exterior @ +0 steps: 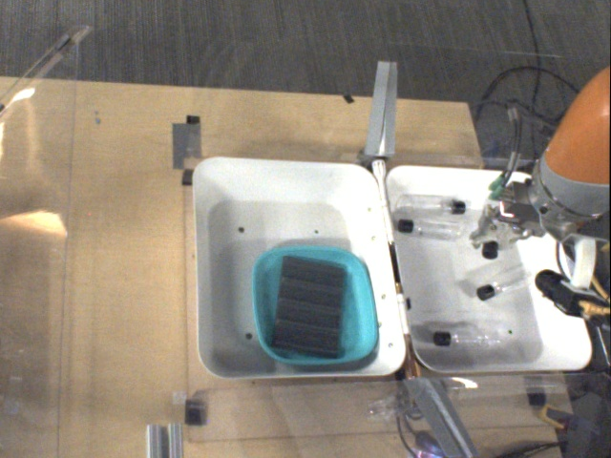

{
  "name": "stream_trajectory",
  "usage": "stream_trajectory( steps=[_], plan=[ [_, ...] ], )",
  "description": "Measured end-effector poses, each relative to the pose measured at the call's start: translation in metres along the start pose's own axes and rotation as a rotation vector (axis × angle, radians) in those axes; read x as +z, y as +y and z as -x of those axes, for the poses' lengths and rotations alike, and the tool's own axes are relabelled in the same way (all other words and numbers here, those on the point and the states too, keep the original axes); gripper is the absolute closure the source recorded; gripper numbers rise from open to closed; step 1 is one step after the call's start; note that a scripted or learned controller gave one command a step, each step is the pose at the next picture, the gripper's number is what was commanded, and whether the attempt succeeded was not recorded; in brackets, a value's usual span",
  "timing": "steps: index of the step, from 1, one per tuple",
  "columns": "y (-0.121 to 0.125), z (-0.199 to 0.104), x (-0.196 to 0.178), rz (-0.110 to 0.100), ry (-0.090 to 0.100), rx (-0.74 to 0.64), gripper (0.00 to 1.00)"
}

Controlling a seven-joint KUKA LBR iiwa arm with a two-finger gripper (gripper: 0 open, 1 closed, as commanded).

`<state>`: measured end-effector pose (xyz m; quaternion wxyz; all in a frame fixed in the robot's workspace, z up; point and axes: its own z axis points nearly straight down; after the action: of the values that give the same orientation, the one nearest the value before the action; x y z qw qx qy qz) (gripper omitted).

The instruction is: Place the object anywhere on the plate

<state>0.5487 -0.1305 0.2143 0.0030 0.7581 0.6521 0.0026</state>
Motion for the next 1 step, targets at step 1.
stream_trajectory(
  steps=[1],
  plan=[
    [-0.0256, -0.1089, -0.0264, 0.0, 0.002, -0.176, 1.0]
  ],
)
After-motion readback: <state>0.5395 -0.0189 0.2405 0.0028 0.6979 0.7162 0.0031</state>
